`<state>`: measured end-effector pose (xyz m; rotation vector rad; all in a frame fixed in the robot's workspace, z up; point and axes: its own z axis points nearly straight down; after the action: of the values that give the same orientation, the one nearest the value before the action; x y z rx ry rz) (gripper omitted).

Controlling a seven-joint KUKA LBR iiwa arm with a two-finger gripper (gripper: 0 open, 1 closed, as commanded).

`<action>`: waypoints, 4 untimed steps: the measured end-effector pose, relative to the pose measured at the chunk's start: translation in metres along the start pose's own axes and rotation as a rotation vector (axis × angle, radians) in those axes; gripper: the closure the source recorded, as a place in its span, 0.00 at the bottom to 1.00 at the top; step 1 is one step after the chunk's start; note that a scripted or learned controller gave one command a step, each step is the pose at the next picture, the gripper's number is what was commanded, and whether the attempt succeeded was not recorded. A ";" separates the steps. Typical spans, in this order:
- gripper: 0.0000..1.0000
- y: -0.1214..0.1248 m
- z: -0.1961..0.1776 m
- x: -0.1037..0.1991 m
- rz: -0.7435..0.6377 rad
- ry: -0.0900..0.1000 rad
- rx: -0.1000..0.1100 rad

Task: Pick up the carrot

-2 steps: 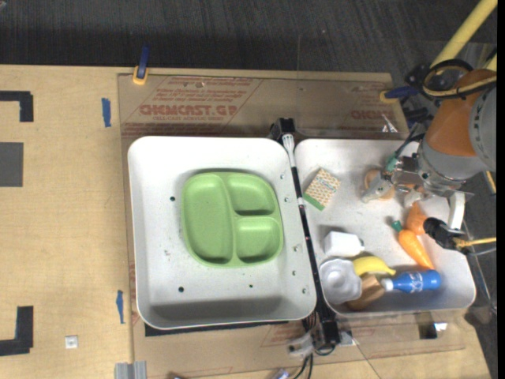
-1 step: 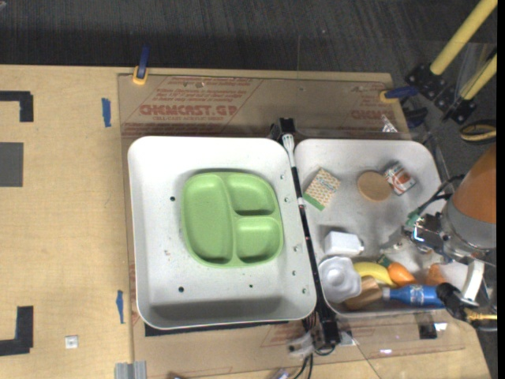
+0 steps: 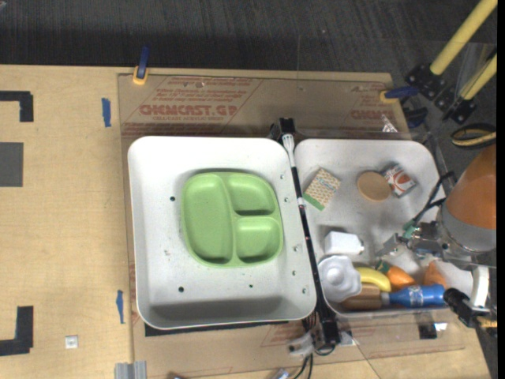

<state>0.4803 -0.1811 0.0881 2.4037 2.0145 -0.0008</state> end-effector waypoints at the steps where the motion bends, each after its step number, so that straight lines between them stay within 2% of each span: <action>1: 0.00 0.001 0.000 -0.003 -0.179 0.002 0.000; 2: 0.00 -0.001 -0.001 0.018 -0.475 -0.002 -0.007; 3: 0.00 -0.001 -0.001 0.018 -0.908 -0.004 -0.007; 4: 1.00 0.005 -0.014 0.017 -0.905 -0.017 -0.026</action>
<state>0.4878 -0.1647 0.1016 1.2694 2.8363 0.0017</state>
